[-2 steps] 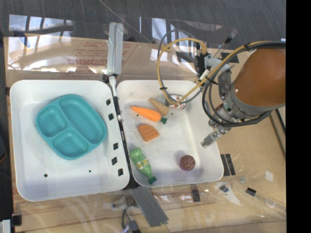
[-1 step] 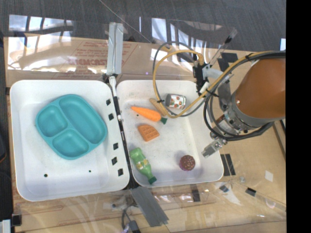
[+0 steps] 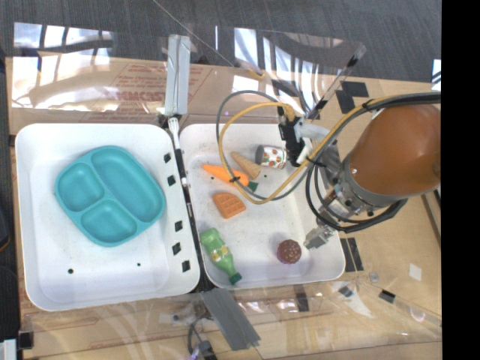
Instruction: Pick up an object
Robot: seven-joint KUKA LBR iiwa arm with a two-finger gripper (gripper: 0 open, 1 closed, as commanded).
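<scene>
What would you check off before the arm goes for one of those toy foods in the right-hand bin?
1. Objects to pick from: ok. A carrot, a waffle piece, a green bottle, a brown ball and a cone lie in the right bin.
2. Nearest target: ok. The ball lies just left of the gripper.
3. Room around the ball: ok. It sits apart from the other items.
4. Fingers open: cannot tell.
5. Cables: not ok. Yellow and black loops hang over the cone and carrot.
6. Teal plate: ok, away in the left bin.
</scene>
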